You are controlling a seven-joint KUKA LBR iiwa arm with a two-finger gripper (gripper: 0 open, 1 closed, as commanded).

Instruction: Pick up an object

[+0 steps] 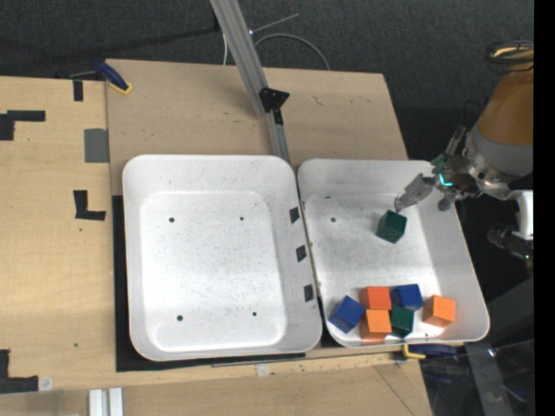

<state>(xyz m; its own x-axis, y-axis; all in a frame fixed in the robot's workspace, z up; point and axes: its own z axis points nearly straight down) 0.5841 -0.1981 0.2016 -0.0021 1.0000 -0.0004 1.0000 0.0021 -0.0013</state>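
Where the arm [507,124] enters from the right edge, its upper body is cut off, leaving a grey wrist and orange band visible.

Item 1: gripper [425,193], poised above the upper right of the right bin [347,180]. Fingers small and blurred; whether they are spread or pressed together cannot be told. Nothing visibly pinched between them.

Item 2: dark green cube [392,227], lying alone on the right bin's floor, just below and left of the gripper tip, apart from it as far as can be judged.

Item 3: cluster at the near edge of the right bin: blue cube [347,313], orange cube [377,297], second blue cube [408,295], lower orange cube [376,321], green cube [401,319], all packed touching; a further orange cube [440,309] just to the right.

Item 4: left bin [139,232], white, speckled, beside the right bin with rims meeting.

Item 5: slanted metal pole [238,37] with a black bracket, crossing the bench [173,102] to the bins' junction.

Item 6: blue and yellow clamp [113,76] at the bench's far left corner; another, partly hidden, below the right bin's near rim.
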